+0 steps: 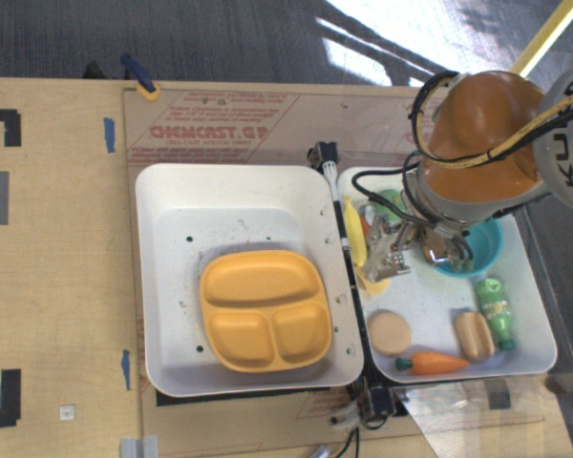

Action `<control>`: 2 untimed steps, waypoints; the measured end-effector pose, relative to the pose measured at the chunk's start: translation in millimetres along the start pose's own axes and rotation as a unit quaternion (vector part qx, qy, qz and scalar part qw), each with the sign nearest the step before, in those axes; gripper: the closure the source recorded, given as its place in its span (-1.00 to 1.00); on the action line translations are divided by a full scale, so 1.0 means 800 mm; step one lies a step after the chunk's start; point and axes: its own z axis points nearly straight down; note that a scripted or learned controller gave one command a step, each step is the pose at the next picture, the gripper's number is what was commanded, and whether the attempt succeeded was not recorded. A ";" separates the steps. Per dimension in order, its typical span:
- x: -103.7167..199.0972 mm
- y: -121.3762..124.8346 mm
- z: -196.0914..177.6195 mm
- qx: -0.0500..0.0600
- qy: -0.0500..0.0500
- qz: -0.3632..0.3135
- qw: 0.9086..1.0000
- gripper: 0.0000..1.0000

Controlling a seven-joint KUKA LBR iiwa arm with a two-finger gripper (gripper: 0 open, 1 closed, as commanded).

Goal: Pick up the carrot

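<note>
The carrot (433, 362) lies at the right bin's (540, 337) near edge, beside a hot dog (473, 335). The claw (393, 252) hangs above the bin, its grip indiscernible beneath the orange wrist.

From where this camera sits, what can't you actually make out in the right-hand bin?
- Gripper: camera view, a small metal tangle under the arm's orange band; finger state unreadable.
- Blue bowl: the wrist covers its upper part and contents.
- Green item: mostly hidden behind the arm.
- Carrot: its leafy end is too small to make out.
</note>
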 end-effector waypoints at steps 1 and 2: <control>-0.047 0.132 0.009 -0.002 0.006 -0.039 0.999 1.00; -0.051 0.125 -0.006 0.000 0.001 -0.034 0.999 1.00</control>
